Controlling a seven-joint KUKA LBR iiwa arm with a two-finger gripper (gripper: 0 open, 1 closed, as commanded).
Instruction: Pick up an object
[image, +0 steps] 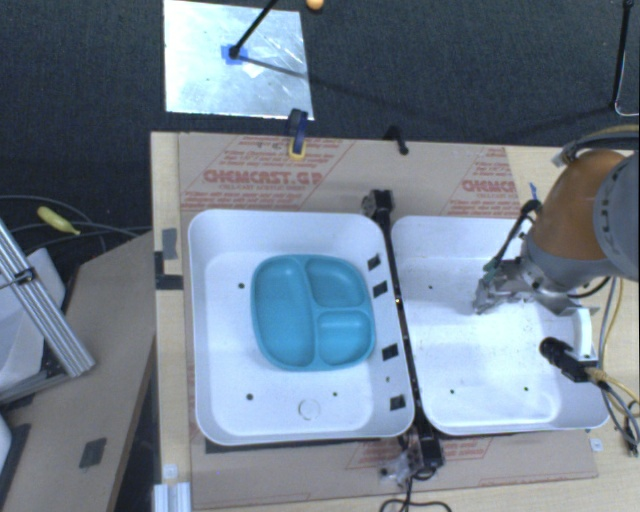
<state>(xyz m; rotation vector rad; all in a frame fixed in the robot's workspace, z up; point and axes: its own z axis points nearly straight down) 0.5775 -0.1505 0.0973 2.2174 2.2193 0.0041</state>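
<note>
Plate (310, 312), blue, three compartments, left bin (215, 400), fingers (492, 296) state unclear

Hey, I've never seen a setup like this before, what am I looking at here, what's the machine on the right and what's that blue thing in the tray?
This is one picture from a camera fixed above a workbench, looking down at a slant. The grey and orange shape at the right is a robot arm. Its gripper, a two-finger claw, is low over the right bin, one of two shallow white trays side by side. The blue thing is a plastic plate with three compartments, lying flat in the left bin. The bins sit on a sheet of brown cardboard. The job is to pick up an object, but nothing can be seen between the claw's fingers, and whether they are open or shut is unclear.
</note>
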